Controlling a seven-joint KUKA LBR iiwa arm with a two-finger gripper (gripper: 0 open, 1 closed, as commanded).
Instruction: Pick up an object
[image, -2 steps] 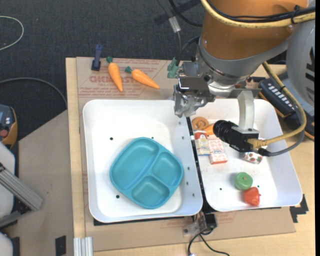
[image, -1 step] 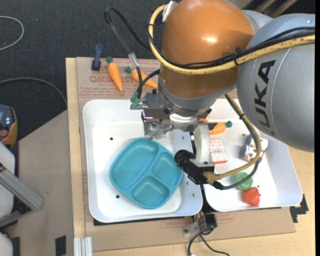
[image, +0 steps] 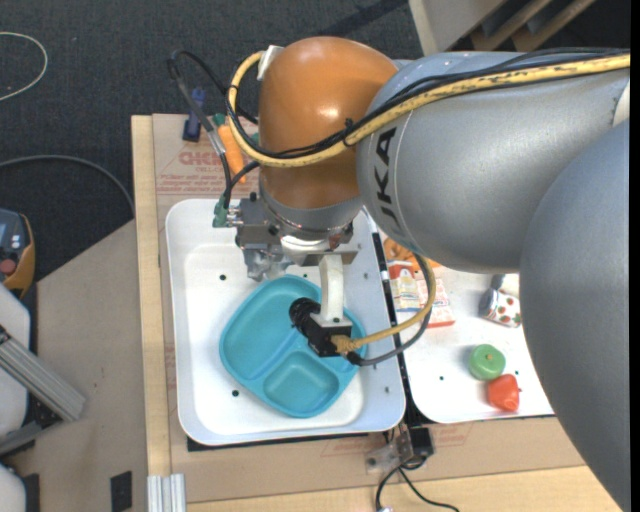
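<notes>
- Teal divided plate (image: 270, 350): lies flat in the left bin (image: 195, 300), in its near-right part. Its near edge is close to the bin's near wall and its right edge close to the right wall. Two compartments show. The plate's far-right part is covered by robot parts.
- Left bin, open room: bare white floor runs along the left of the plate and across the far-left corner. A narrower strip is bare along the near wall.
- Red thing (image: 503, 392): near part of the right bin (image: 445, 385), just beside the green one. Its right side is cut off by the arm.
- Green round thing (image: 487, 361): just beyond the red thing, with bare floor to its left.
- Patterned small thing (image: 503, 303): farther back and partly hidden by the arm, so its shape is hard to make out.
- Orange-and-white packet (image: 410, 290): against the right bin's left wall, with its far end under the arm.
- Gripper (image: 262, 265): over the left bin, just beyond the plate's far edge. Whether it is spread or closed cannot be told, since the wrist covers it.
- Arm (image: 480, 150): covers the far parts of both bins.
</notes>
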